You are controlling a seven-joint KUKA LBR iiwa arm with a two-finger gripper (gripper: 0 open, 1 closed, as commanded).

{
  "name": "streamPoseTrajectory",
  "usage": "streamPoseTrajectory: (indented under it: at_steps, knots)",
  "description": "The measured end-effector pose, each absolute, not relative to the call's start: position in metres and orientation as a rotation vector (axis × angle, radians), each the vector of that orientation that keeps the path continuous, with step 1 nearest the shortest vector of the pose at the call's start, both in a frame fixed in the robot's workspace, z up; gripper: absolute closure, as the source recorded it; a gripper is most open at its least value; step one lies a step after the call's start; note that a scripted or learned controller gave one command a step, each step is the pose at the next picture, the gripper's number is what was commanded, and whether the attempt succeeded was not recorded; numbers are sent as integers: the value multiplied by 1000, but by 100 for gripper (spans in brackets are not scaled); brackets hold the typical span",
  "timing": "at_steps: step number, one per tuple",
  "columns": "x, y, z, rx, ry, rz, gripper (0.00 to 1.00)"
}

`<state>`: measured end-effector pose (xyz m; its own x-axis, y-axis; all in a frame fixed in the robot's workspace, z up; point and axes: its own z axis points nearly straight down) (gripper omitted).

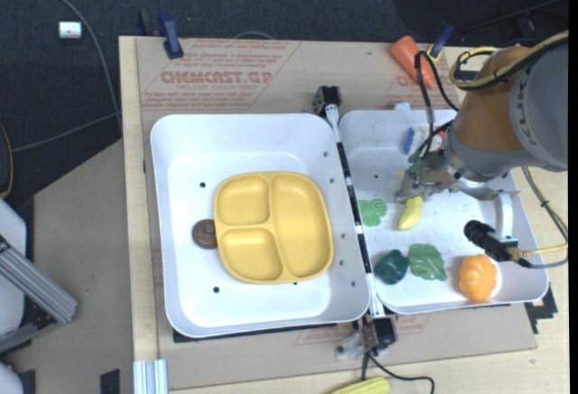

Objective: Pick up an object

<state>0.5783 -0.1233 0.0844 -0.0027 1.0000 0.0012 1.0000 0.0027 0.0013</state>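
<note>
Nearest the lower edge of the right bin (452, 297) lie an orange fruit (478, 277), a green leafy piece (427, 261) and a dark green item (392, 267). Above them the yellow banana (411, 213) rests on the bin floor, its long axis near vertical, upper end tilted slightly right. Gripper (421, 187) sits directly over that upper end; finger state cannot be determined. Left bin (181, 166) carries a yellow divided tray (271, 227).

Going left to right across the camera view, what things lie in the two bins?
Brown disc → yellow divided tray → light green piece → dark green piece → green leafy piece → orange fruit.
</note>
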Motion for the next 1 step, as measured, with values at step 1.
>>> streamPoseTrajectory:
  at_steps: [1]
  knots:
    - [594,-38,186,2218,2224,4,100]
